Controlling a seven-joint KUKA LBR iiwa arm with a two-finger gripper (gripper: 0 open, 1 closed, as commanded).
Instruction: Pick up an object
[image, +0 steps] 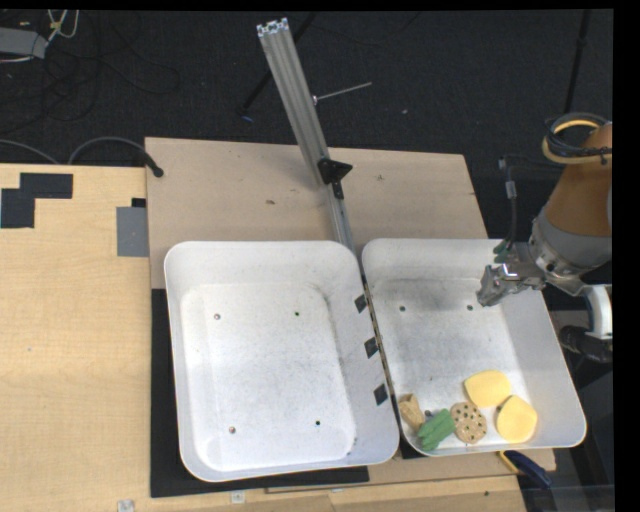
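The gripper (493, 287) hovers over the right bin (440, 320) at its far right edge; whether it is spread or pressed together cannot be told. At the bin's near edge lie two yellow pieces (487, 388), a cookie (467, 421), a green object (436, 430) and a tan piece (410, 409).

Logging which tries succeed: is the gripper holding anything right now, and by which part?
Nothing is held. The gripper hovers over the right bin, apart from the yellow pieces, cookie and green item.

Arm (578, 205) is a chunky orange band over a grey wrist, then small silvery metal fingers (490, 290), yellow cable loop above them.
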